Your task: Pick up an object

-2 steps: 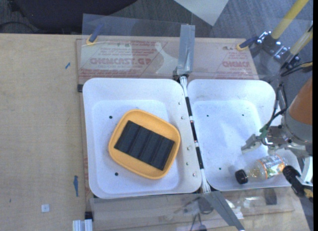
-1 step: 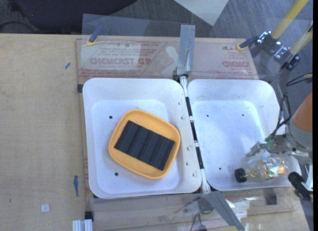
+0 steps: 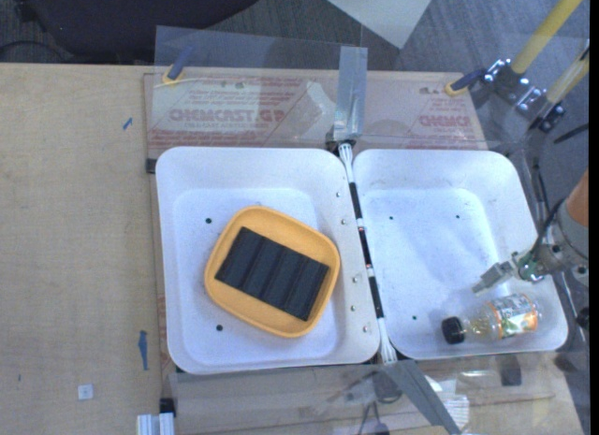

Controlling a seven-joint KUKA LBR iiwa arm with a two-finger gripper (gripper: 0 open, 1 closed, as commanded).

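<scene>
1. A small clear plastic bottle [image 3: 494, 320] with a black cap lay on its side in the right bin's [image 3: 440, 237] near corner.
2. The gripper [image 3: 510, 269] hung just above it; couldn't tell its grip.
3. The left bin [image 3: 187, 190] held a rounded-square yellow tray [image 3: 220, 265], dark ridged insert.

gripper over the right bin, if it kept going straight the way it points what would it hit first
Probably the bare white floor of the right bin. The gripper points down and toward the left, and nothing lies ahead of it. The small clear plastic bottle with a black cap sits just off that line, though depth is hard to judge.
</scene>
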